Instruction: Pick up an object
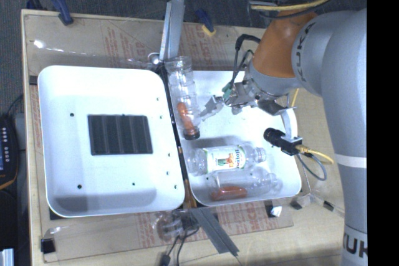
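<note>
Hanging over the far part of the right bin [293,187], the end effector [215,104] pointed left toward a clear bottle [182,96] lying along that bin's left wall; whether it was spread or pressed together could not be told. Nothing showed in its grasp. A labelled bottle [227,159] lay across the bin's middle, and another bottle [243,187] lay just beside it at the near wall. The left bin [62,90] held a dark rectangular grate [120,134]. Both bins sat on the counter [93,34].
</note>
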Tool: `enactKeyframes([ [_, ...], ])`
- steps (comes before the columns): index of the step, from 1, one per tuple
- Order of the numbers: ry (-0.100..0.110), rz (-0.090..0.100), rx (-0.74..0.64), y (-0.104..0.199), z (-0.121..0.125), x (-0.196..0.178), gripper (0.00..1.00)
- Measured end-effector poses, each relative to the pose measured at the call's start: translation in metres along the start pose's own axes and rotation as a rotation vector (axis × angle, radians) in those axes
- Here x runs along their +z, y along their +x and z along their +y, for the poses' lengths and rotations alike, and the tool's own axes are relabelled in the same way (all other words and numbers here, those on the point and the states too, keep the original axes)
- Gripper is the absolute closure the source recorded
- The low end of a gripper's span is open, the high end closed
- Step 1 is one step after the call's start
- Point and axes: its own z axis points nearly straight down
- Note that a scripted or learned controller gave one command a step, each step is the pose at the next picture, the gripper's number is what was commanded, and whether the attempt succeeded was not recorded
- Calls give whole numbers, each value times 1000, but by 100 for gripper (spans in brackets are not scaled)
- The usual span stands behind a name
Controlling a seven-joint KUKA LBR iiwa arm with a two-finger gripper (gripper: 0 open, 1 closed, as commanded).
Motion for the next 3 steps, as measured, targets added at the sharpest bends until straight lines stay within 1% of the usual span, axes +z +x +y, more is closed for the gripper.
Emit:
enactKeyframes([
  [1, 0, 0, -72, 1, -40, 67, 0],
  [2, -4, -1, -114, -4, -62, -40, 0],
  [3, -2, -2, -360, -48, 8, 49, 0],
])
